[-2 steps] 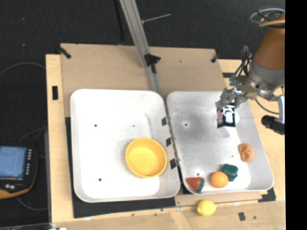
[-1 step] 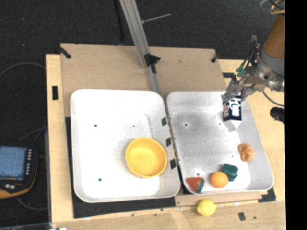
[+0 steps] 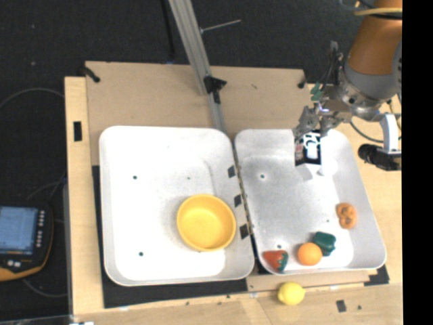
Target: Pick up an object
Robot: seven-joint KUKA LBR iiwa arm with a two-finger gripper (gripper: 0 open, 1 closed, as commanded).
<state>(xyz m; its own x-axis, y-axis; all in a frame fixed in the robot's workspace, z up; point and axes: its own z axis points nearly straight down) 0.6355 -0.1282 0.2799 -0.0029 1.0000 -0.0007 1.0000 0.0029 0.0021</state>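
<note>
My gripper (image 3: 313, 131) hangs over the far part of the right bin (image 3: 284, 202), reaching in from the upper right. A small black-and-white object (image 3: 309, 149) sits between its fingers and hangs just below them, with its shadow on the bin floor underneath. Along the near side of the same bin lie a red piece (image 3: 275, 259), an orange ball (image 3: 309, 254) and a dark green piece (image 3: 325, 242). A small orange-brown lump (image 3: 346, 214) rests by the right wall.
A yellow bowl (image 3: 206, 222) stands in the left bin (image 3: 135, 181), near its right wall. A yellow lemon (image 3: 291, 293) lies on the bench in front of the right bin. A slanted metal rail (image 3: 193, 42) rises behind the bins.
</note>
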